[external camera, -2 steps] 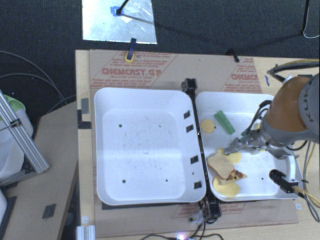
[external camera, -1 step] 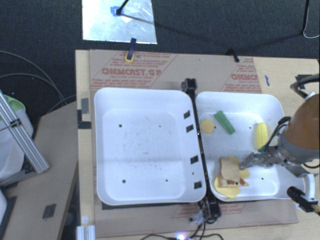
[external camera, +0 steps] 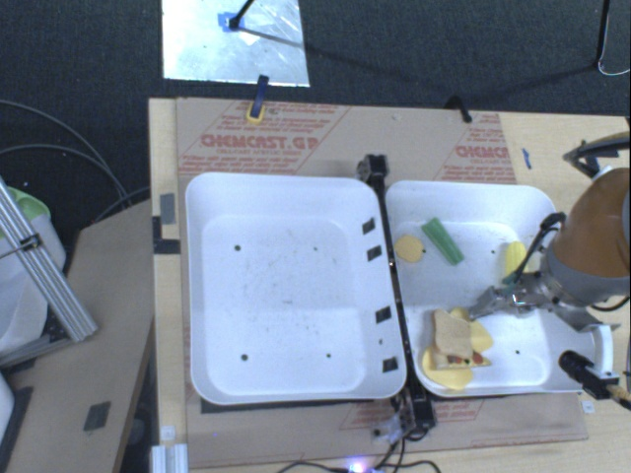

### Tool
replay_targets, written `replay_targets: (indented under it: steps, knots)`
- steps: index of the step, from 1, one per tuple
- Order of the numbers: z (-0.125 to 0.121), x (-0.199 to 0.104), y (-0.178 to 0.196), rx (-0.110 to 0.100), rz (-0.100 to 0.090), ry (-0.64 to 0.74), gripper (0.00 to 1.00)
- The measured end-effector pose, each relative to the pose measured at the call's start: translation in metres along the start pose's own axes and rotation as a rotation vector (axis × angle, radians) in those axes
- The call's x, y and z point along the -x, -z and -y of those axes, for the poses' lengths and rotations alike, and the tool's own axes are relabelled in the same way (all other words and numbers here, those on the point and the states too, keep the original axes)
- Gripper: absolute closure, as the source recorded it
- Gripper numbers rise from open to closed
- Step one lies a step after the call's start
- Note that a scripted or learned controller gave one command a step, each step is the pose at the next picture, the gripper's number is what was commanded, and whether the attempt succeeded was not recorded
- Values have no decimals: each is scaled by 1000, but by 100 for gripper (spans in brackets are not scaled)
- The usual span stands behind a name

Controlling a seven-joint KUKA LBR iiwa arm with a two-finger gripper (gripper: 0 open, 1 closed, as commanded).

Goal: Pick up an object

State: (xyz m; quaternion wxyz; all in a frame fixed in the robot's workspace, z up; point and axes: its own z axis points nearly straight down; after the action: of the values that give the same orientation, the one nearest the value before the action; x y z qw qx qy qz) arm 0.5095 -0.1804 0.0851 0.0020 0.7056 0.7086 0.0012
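The right bin [external camera: 471, 193] holds several toy items. A green stick [external camera: 442, 240] lies near its back, with a small yellow disc [external camera: 409, 249] at its left. A yellow piece [external camera: 513, 257] sits further right, partly behind the arm. Near the front a tan bread-like slice [external camera: 454, 335] rests on a yellow shape [external camera: 446, 373] with a red bit beside it. My gripper [external camera: 485, 306] reaches in from the right, low over the bin floor, its tip just to the right of and above the tan slice. I see nothing held in it.
The left bin [external camera: 286, 294] stands beside the right one, with a black divider and clips [external camera: 386, 264] between them. Both rest on a cardboard sheet [external camera: 296, 136]. The grey and orange arm [external camera: 592, 244] covers the right bin's right edge.
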Motion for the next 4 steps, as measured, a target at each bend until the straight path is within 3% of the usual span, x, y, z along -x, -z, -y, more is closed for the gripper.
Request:
replay_targets:
  steps: [1,2,3,4]
  knots:
    - [19,0,243,17,6,1,0]
    - [25,-53,42,-17,-7,0,0]
    - [-73,-60,-3,3,0,4,0]
    - [25,-112,104,-4,-4,1,0]
